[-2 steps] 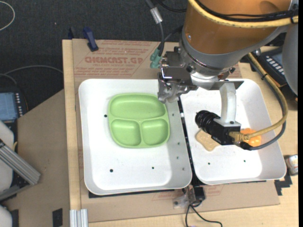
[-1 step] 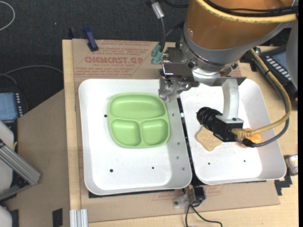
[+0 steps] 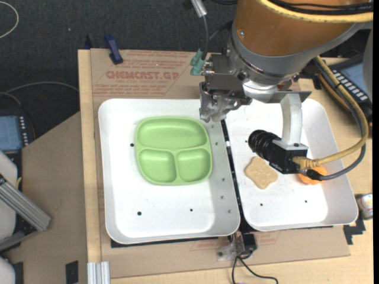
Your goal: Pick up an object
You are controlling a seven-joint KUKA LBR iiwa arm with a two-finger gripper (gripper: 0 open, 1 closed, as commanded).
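Counted two white bins side by side on a brown board [image 3: 148,70] with red print, the left bin [image 3: 118,176] and the right bin [image 3: 331,152] meeting along their inner rims. Counted three loose things in all: one green plate [image 3: 173,149], one tan cracker [image 3: 260,173] and one orange piece [image 3: 312,176]. Found the green plate lying flat in the left bin, nearer the far edge than the near one, its right side close to the inner rim. Judged its long axis to run across the bin from left to right, tipped only slightly, with one wide compartment toward the far edge and two smaller ones side by side toward the near edge. Found the tan cracker flat in the right bin, near the inner rim, wavy-edged and set cornerwise, with no clear long axis. Saw the orange piece farther right in the same bin, partly hidden, its shape not clear. Counted one grey and orange arm [image 3: 284,22] reaching in from the right and one gripper [image 3: 212,110], hanging over the far end of the seam between the bins, just beside the plate's far right corner. Could not tell how far open the gripper stood, nor whether it had hold of anything. Noted one blue clip [image 3: 112,49] at the board's far left corner.
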